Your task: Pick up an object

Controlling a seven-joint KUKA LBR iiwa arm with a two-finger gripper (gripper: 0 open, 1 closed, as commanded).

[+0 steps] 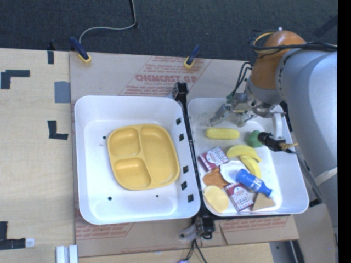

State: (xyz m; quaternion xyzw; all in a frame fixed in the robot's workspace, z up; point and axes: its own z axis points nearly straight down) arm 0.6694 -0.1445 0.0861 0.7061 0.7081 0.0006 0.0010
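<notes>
- Looking down at a slant on two shallow white bins set side by side on a bench covered with cardboard.
- Left bin (88, 163) holds a yellow divided plate (143, 156) near its middle.
- Right bin (293, 188) holds a pile of toy food, filling its middle and 6 o'clock end.
- An ear of corn (222, 133) lies flat toward 12 o'clock in the right bin, apart from the pile.
- A banana (245, 155) lies at 5 o'clock from the corn, and a blue bottle (253, 182) rests just below the banana.
- A green item (254, 138) sits at 3 o'clock from the corn.
- The grey arm with its orange band (274, 59) reaches in from 3 o'clock.
- The gripper (235, 112) hangs at the 12 o'clock end of the right bin, just above the corn; its jaws look released, with nothing between them.
</notes>
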